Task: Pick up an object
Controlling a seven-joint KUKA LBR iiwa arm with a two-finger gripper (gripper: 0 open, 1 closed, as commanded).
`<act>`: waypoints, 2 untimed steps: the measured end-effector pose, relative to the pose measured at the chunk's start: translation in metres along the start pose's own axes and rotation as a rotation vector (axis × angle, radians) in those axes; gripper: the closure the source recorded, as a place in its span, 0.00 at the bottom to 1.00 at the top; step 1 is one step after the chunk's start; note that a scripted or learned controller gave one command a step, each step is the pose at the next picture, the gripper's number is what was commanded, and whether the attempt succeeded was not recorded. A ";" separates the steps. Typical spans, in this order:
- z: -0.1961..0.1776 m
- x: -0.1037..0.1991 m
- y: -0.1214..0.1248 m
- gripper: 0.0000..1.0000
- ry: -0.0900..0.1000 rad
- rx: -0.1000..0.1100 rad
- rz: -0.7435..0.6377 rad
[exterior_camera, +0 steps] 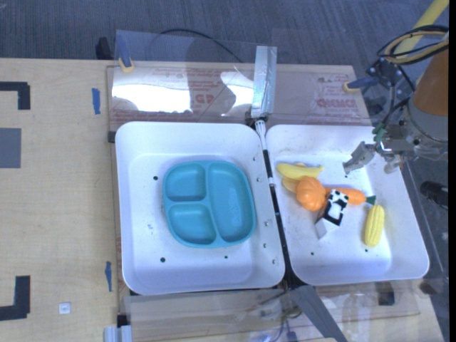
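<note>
Two white bins side by side on desk: left bin (135,262) with one blue divided plate (209,202); right bin (406,262) with one banana (298,169), orange (310,193), carrot (349,196), corn cob (373,224), black-and-white toy (335,209). Jaws (374,155) above far right corner, empty, spread apart.

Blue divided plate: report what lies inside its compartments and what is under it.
The blue divided plate shows three compartments with nothing lying in them. It rests on the left bin floor; whatever is directly under it is covered.
</note>
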State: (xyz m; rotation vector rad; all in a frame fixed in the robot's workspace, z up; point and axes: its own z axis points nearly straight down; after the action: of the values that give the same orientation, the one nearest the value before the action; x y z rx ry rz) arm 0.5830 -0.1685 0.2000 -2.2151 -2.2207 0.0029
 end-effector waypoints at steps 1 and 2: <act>0.086 0.034 -0.004 0.00 -0.004 -0.010 0.012; 0.081 0.034 -0.004 1.00 -0.003 -0.007 0.013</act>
State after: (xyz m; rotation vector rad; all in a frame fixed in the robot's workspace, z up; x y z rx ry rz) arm 0.5790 -0.1347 0.1192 -2.2344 -2.2122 -0.0016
